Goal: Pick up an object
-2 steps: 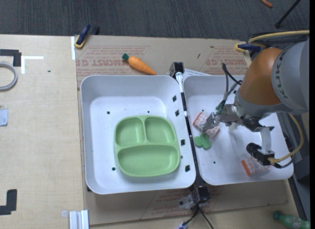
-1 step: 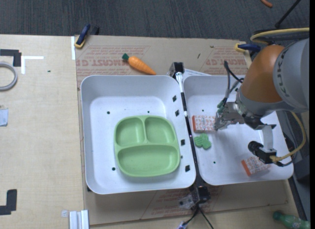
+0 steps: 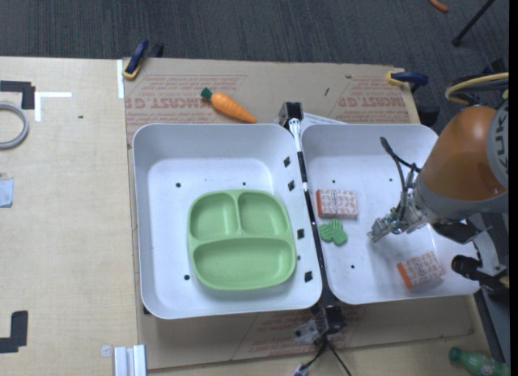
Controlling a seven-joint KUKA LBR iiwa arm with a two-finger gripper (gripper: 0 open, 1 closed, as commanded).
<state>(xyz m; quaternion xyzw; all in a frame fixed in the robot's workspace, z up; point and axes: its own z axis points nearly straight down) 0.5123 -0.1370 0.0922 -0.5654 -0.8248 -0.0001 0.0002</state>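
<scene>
- The desk (image 3: 65,229) is carrying everything; a brown cardboard sheet (image 3: 243,83) is lying under the two bins, and blue clamps (image 3: 136,57) are gripping its far corners, presumably to stop it sliding.
- The left bin (image 3: 154,204) is sitting against the right bin (image 3: 356,144), and the black clips along their shared rim seem to be keeping the pair together.
- The arm (image 3: 461,164) is reaching in from the right, its orange band hanging over the right bin's far side so that the wrist is pointing down and leftward into that bin.
- A green divided plate (image 3: 241,238) is lying flat in the middle of the left bin, well apart from the arm.
- A toy carrot (image 3: 229,105) is resting on the cardboard beyond the left bin, outside both bins and so hardly a likely target.
- Two patterned orange-and-white blocks are lying in the right bin; one block (image 3: 337,203) is near the shared rim, the other block (image 3: 420,270) is near the front right corner.
- A small green toy (image 3: 333,233) is sitting just in front of the first block.
- The gripper (image 3: 388,225) is hovering low between the green toy and the front block, close to the bin floor; nothing is showing between its tips, and how wide it is standing I cannot tell; in my judgement the pick is not yet made.
</scene>
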